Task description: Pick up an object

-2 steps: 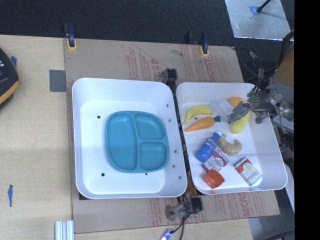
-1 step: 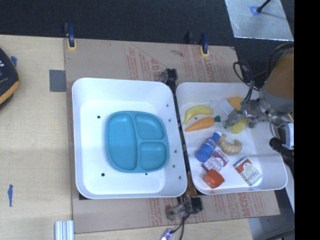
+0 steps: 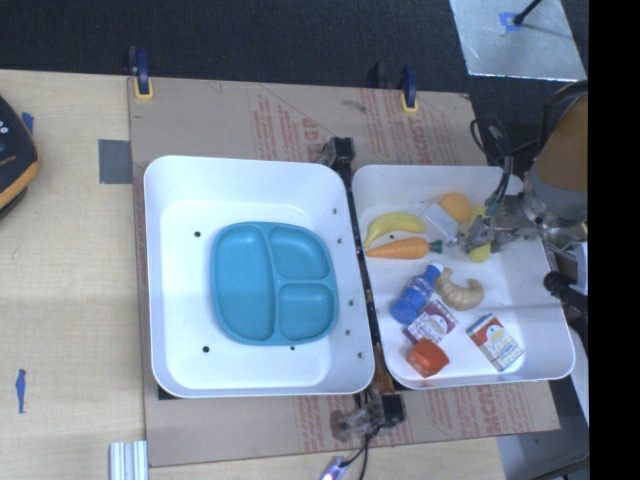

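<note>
Here the metal two-finger gripper [image 3: 478, 236] sits low in the right shallow white plastic bin [image 3: 530, 363], perhaps touching a small yellow piece [image 3: 481, 253], grip state unclear.

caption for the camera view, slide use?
Tool low in the right bin among toy food; blue tray in the left bin.

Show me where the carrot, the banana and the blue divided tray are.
carrot [image 3: 397, 249], camera view, middle of its orange body.
banana [image 3: 393, 225], camera view, middle of the yellow curve.
blue divided tray [image 3: 240, 280], camera view, floor of its large left compartment.
</note>
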You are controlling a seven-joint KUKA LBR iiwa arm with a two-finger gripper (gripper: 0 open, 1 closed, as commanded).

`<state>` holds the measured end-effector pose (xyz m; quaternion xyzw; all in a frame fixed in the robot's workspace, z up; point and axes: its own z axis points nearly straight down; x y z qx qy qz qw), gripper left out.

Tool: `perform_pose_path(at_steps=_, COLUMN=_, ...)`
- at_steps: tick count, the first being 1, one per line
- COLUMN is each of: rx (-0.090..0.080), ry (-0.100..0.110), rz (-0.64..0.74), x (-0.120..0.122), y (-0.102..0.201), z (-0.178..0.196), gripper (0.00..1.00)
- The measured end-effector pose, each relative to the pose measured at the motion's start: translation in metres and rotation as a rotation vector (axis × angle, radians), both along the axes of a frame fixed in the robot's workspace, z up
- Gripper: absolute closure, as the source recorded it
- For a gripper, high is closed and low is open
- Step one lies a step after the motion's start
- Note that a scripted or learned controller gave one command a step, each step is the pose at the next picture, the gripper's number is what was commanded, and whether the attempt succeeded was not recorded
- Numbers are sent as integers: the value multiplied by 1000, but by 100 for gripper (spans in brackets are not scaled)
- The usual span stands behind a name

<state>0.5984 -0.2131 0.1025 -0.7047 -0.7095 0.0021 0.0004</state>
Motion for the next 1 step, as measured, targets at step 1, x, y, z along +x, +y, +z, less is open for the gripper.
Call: perform_pose_path(at_steps=1, rx=3, ry=-2, rz=-3, x=37, y=17, z=15, gripper=100)
